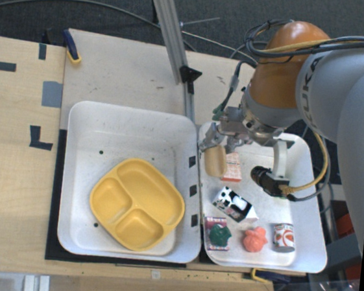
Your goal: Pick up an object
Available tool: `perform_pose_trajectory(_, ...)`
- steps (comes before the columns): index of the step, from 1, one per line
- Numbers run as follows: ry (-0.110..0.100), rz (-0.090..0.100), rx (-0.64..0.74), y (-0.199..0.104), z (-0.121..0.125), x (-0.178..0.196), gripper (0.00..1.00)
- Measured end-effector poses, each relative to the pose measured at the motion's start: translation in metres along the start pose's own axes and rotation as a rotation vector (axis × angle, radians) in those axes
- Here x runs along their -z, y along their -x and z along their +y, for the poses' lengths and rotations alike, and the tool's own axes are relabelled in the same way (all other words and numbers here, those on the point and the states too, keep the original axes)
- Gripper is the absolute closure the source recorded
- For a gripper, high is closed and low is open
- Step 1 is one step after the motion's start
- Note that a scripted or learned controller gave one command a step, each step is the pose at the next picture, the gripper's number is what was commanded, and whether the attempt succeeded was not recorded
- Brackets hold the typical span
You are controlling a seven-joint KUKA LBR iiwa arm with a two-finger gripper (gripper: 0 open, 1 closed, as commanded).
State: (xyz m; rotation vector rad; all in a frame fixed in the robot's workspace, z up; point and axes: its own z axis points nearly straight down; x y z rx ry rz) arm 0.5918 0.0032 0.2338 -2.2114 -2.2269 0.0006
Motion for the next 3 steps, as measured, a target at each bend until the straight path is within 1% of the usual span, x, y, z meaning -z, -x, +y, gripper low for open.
perform_pose_trajectory(1, -0.002, -0.001, -0.001, -0.047, -0.025, -0.003, 1.00)
perform_pose_trajectory(2, 0.000, -0.001, 0.001, -0.098, -0.030, 0.004, 1.00)
perform_pose_trajectory(3, 0.000, -0.002, -0.004, -0.094, -0.030, 0.004, 0.00)
